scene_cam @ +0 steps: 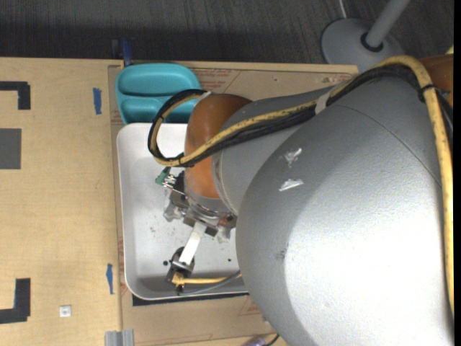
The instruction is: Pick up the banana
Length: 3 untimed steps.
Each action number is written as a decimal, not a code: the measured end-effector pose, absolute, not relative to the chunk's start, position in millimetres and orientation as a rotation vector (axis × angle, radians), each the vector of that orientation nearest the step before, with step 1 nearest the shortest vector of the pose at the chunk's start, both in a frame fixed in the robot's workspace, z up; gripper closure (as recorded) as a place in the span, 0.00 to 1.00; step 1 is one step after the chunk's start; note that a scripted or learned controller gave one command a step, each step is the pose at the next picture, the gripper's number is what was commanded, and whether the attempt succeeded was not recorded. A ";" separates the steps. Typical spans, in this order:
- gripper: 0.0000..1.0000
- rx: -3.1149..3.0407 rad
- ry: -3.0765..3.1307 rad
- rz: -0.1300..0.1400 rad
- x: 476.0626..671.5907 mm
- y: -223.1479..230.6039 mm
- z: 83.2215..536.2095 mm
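Banana: its place cannot be told, since the grey arm (331, 207) reaches in from the right and covers most of the scene. To its left the tan bench (57, 193) bears a shallow white bin (137, 215). A teal rounded container (155, 91) sits at the bin's far end. The arm's orange band (209, 139) hangs over the bin's middle. Just nearer than it, the gripper (194, 218) points down low into the bin. Whether the gripper is spread or pressed together cannot be told.

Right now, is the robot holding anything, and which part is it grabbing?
Cannot tell. The gripper hangs over the white bin, and the grey arm covers much of it.
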<state>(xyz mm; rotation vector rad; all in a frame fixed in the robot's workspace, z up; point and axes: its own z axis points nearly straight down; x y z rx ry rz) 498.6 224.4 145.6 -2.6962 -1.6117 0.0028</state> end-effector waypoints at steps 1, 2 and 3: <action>0.00 -2.574 -1.800 -0.004 480.1 224.7 86.6; 0.00 -2.826 -1.370 -0.002 540.4 225.1 86.3; 0.00 -2.827 -1.369 -0.002 540.4 225.1 86.4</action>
